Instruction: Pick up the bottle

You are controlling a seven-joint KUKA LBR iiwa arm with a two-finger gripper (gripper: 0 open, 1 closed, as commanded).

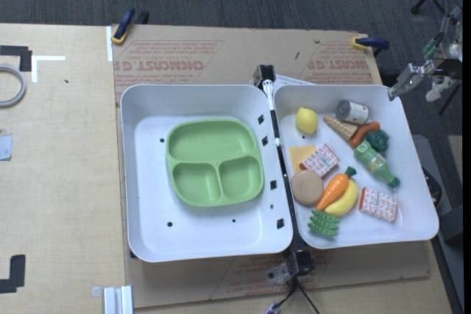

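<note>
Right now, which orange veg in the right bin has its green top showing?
The carrot near the bin's middle, lying across the banana: green leaves at its upper end. The smaller orange piece by the green bottle shows none.

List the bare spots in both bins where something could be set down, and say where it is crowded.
Left bin: bare white floor rings the green tray, widest along the near edge and left wall.
Right bin: crowded. The bottle lies packed among the carrot, lemon and can. Bare strips lie along the right wall and the near right corner.
</note>
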